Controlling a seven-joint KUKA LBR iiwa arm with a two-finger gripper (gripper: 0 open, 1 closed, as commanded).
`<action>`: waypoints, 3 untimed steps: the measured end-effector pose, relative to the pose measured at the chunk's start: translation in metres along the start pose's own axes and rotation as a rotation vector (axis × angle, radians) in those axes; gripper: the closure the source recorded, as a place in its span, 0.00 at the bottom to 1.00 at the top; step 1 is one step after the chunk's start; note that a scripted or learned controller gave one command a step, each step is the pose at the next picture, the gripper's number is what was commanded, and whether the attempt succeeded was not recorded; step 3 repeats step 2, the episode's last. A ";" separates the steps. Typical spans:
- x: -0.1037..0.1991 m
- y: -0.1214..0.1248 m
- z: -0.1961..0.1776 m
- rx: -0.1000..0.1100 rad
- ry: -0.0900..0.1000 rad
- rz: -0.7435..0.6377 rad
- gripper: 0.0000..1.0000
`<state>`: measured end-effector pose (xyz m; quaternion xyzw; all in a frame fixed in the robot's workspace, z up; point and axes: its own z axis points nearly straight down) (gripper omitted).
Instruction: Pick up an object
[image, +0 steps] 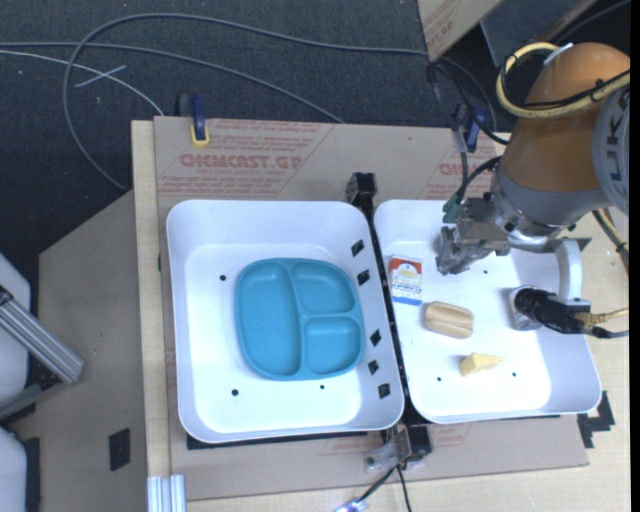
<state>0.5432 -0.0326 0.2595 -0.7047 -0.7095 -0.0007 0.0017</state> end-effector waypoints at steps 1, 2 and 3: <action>0.043 0.004 0.013 0.002 -0.001 0.002 1.00; 0.093 -0.003 0.017 0.002 0.000 0.001 1.00; 0.093 -0.003 0.017 0.002 0.000 0.001 1.00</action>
